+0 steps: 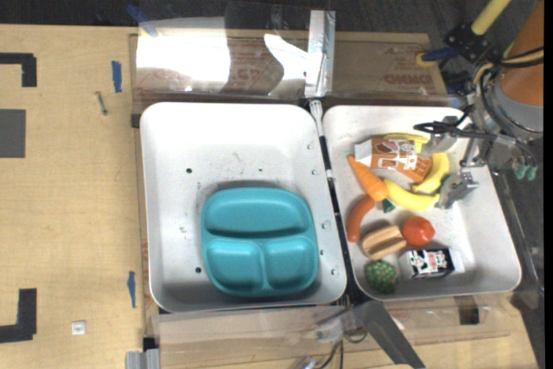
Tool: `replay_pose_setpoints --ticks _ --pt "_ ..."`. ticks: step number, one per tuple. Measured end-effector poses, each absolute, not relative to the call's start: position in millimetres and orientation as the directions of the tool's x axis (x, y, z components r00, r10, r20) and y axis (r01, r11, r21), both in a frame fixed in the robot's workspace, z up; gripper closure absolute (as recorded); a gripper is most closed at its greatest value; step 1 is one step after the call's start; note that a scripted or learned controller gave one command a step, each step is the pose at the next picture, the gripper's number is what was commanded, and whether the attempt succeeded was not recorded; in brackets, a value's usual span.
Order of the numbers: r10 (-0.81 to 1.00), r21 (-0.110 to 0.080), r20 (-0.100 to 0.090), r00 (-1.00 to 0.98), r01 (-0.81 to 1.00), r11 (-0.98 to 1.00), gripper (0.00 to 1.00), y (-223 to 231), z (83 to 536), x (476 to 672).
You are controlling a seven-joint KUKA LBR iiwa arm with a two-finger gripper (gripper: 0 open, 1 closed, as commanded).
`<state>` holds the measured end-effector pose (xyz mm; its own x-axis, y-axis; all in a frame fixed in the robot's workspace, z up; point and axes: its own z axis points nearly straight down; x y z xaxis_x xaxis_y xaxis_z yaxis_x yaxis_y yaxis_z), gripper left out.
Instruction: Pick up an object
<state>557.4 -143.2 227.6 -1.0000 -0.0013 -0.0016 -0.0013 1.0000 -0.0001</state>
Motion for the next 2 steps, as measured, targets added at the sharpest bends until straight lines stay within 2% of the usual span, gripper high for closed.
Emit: replay_pose_setpoints --ticks 1,2 --pt "-0.105 -0.002 -0.009 -0.994 -0.105 0.994 0.00 -124 97 567.7" --pt "-0.066 -0.003 -0.011 -0.998 -0.066 0.998 0.00 -102 89 536.9"
